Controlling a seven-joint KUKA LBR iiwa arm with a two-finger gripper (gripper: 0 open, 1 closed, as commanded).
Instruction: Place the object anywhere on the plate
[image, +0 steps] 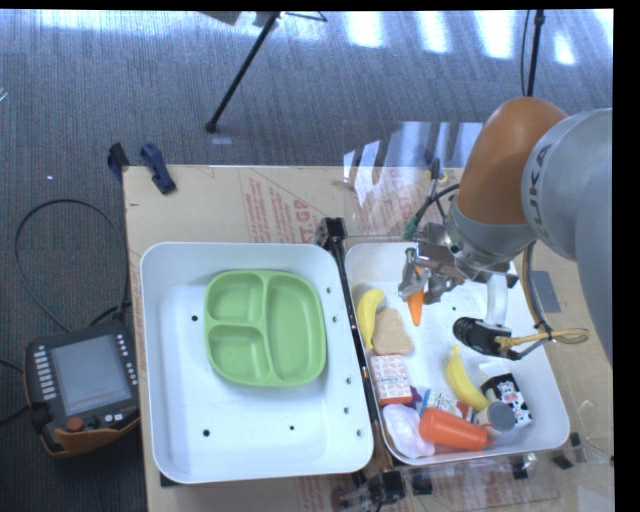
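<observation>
Although the green plate (265, 328) sits in the left bin (170, 400), toward the worktop's left edge, we find the end effector (420, 290) over the right bin (545, 390), near that bin's far left corner. It is closed on a small orange carrot (415, 310), pinched at the thick end with the tip hanging down. We cannot tell whether the tip touches the bin floor. So the task's thing is in the grip, above the right bin and well apart from the plate.

We judge the carry to be the risky part. The hold looks shallow, on a tapered and probably smooth piece, so a quick sideways swing could let it slip out. It would then fall among the yellow banana (368, 312) and the bread slice (392, 335) just beside it. The path to the plate crosses the two bin walls that meet near the worktop's middle, and a low carry could knock the hanging tip against them and twist the carrot loose. At release the carrot could also roll: a drop close to the plate's right rim may send it off onto the white bin floor.
</observation>
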